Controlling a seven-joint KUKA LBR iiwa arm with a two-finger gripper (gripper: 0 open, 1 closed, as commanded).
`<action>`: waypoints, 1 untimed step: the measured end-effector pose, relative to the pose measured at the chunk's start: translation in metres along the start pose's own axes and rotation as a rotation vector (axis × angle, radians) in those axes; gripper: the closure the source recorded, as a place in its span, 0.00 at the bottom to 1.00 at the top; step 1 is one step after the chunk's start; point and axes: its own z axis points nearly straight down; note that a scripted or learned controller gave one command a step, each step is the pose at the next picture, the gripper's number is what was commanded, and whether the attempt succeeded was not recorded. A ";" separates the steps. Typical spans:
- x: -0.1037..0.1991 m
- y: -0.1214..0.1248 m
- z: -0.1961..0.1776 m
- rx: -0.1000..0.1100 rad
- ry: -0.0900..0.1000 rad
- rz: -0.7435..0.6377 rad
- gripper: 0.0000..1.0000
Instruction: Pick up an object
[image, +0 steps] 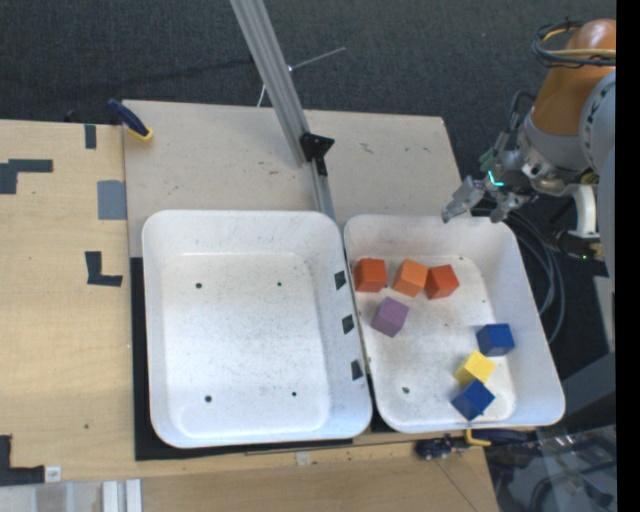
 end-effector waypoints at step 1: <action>0.000 0.001 -0.004 -0.005 -0.004 -0.001 0.00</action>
